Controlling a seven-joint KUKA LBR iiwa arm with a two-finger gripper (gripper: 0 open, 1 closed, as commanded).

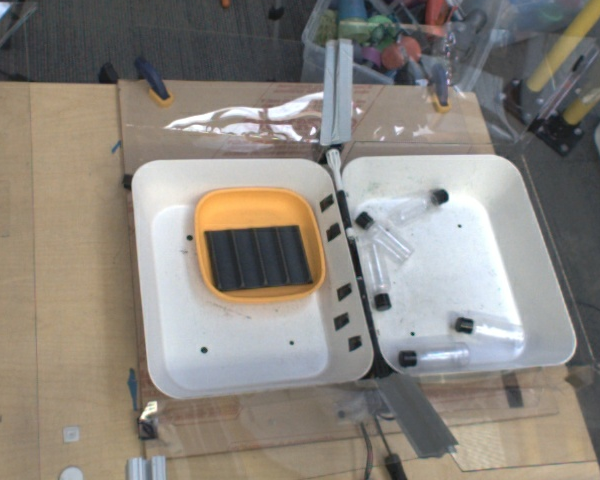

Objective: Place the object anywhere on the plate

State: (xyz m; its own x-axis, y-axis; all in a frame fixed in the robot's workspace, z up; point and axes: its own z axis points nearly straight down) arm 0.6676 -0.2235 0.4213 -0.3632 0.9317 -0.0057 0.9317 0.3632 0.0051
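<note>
Black rectangular ribbed block (pixel 258 258), four raised bars across its top, lying flat on the orange rounded-square plate (pixel 255 200); the block sits toward the near side of the plate, its near edge close to the plate's near rim. The plate rests in the left shallow white bin (pixel 180 368), toward that bin's far half and roughly centred left to right. Along the seam where the two bins meet runs a row of small black tabs (pixel 342 320). The right shallow white bin (pixel 545 268) holds several clear plastic tubes with black caps: a loose cluster (pixel 385 240) at its far left, some crossing one another, and two more (pixel 450 351) lying near the near edge. A grey metal bar (pixel 337 88) extends from the far end of the seam, over a crinkled clear plastic sheet (pixel 260 123). Both bins stand on a pale wooden bench (pixel 40 218). Beyond the bench, at far right, a clear tub of coloured toys (pixel 410 8). How far the gripper is open, and whether it has hold of anything, cannot be told.
</note>
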